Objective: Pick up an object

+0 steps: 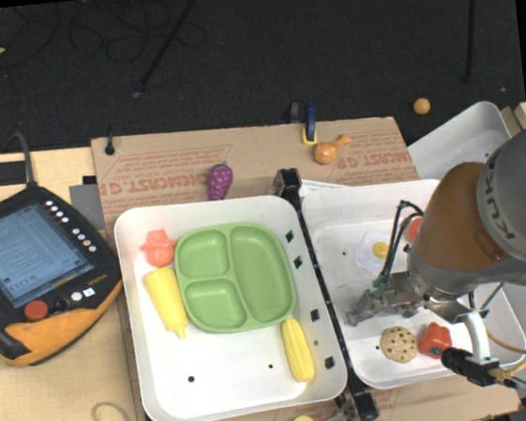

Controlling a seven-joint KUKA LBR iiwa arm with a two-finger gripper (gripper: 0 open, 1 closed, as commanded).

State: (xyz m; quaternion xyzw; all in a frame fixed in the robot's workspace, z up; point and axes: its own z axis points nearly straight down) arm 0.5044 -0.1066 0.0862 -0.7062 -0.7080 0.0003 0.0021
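Observation:
My gripper [361,312] hangs low over the right bin [357,373], near its left-middle floor, on the end of the grey and orange arm [463,229]. A round speckled cookie [398,343] lies just to the lower right of the gripper, apart from it. A red toy [435,337] sits next to the cookie. A small yellow piece [381,249] and a red piece [414,228] lie further back in this bin, partly hidden by the arm. Nothing is visibly held.
The left bin [218,394] holds a green divided plate [233,276], a pink-red toy [157,249], a yellow toy [167,301] and a corn cob [298,349]. Purple grapes [219,180] and an orange toy [330,149] lie on the cardboard behind. A teach pendant [33,264] rests at left.

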